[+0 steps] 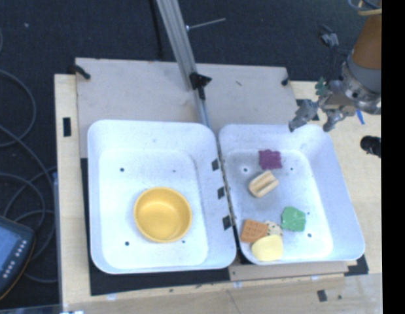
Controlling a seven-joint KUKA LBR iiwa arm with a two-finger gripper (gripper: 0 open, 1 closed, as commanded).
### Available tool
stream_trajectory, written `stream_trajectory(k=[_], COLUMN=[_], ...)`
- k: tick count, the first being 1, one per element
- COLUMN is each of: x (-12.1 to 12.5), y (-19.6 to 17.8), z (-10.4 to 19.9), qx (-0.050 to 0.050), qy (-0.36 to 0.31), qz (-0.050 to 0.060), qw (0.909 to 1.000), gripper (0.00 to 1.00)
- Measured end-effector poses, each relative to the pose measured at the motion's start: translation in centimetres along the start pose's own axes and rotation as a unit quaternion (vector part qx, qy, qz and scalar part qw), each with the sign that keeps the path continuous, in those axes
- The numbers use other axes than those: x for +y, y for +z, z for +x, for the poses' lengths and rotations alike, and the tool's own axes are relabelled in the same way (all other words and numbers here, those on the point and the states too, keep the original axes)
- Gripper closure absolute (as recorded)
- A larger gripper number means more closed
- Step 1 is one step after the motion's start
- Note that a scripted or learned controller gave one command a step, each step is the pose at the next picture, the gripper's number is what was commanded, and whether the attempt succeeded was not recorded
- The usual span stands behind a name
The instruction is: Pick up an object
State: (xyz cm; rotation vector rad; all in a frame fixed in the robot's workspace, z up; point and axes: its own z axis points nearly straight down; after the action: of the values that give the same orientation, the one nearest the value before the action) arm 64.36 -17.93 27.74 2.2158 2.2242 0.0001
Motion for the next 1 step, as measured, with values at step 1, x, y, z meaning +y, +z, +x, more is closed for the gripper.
stream_trajectory(k=[1], x=[-0.02], y=[0.00], z=[-0.05], qx=[-0.001], qy=[0.000], qz=[0.000], qw=[1.0000], gripper=[0.00])
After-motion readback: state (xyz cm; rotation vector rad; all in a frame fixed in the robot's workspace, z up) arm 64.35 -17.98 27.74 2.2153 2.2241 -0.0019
